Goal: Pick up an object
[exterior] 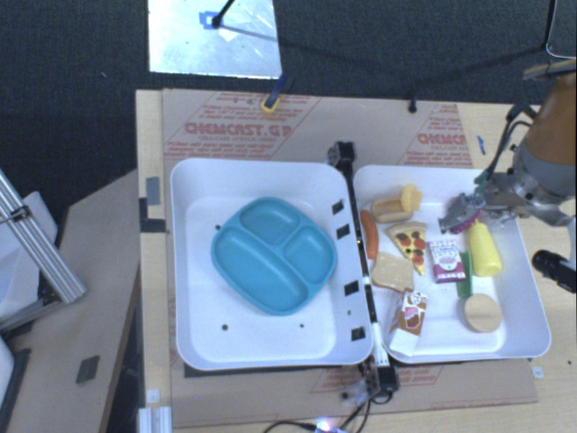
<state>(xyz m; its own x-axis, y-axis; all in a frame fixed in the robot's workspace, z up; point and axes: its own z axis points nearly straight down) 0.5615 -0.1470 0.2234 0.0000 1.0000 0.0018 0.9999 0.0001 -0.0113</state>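
The right bin (527, 336) holds several toy foods: a beige bread roll (398, 206), an orange carrot (370, 233), a pizza slice (410, 242), a toast slice (393, 271), a pink carton (444, 261), a yellow banana-like piece (485, 248), a green stick (465, 276), a round tan disc (482, 313) and a small printed packet (411, 313). My gripper (462, 213) hangs over the bin's upper right part, just above the pink carton and left of the yellow piece. Nothing shows between its fingers.
The left bin (194, 332) holds a blue divided plate (273, 254). A black divider with clips (353, 242) runs between the bins. The grey arm with its orange band (552, 142) enters from the right edge. A metal plate (214, 23) lies beyond the bench.
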